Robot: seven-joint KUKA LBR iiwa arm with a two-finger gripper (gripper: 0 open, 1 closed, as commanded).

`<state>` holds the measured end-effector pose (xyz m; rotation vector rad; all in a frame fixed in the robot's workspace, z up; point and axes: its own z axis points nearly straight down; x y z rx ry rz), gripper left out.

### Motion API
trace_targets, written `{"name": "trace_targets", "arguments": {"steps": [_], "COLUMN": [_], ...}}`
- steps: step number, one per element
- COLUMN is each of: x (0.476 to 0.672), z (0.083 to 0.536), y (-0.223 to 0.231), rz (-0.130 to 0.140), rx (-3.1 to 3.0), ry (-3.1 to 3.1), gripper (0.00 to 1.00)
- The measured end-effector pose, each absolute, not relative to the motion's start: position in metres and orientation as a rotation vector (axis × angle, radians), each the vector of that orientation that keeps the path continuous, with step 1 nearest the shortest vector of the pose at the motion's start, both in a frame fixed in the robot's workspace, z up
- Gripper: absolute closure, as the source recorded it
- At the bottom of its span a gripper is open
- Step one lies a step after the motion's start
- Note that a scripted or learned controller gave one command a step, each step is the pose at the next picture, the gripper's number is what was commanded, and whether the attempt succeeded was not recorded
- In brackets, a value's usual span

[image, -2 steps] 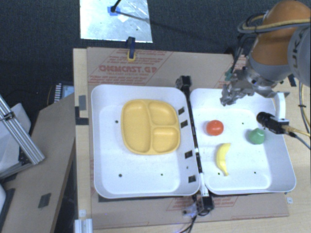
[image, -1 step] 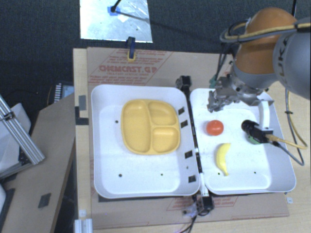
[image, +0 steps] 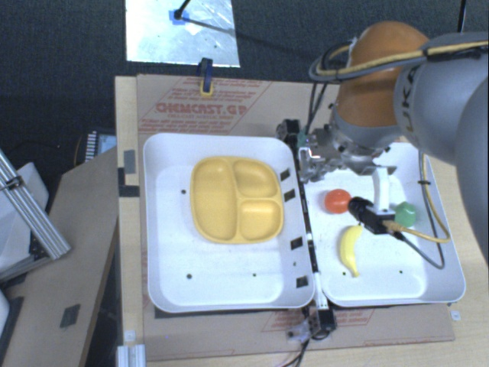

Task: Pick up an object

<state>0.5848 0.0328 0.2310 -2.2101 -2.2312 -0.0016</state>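
Observation:
Three small things lie in the right bin (image: 428, 281): a red-orange round fruit (image: 337, 200), a yellow banana (image: 351, 249) in front of it, and a small green piece (image: 406, 214) to the right. My gripper (image: 312, 163) hangs over the bin's back left corner, close to the wall between the bins. It sits just behind and left of the red fruit. Nothing shows between its fingers. The grey arm with its orange band covers the back of the bin.
The left bin (image: 164, 228) holds a yellow divided plate (image: 235, 199) in its middle. Cardboard (image: 206, 107) lies under both bins, and a shiny sheet (image: 182, 21) lies behind them. A yellow cable (image: 425, 235) loops across the right bin.

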Motion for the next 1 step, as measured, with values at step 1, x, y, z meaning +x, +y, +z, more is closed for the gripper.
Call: {"name": "trace_targets", "arguments": {"steps": [1], "x": [0.5802], "z": [0.2219], "y": [0.0867], "rz": [-0.001], "rx": [-2.209], "ry": [-2.231], "gripper": [1.0]}}
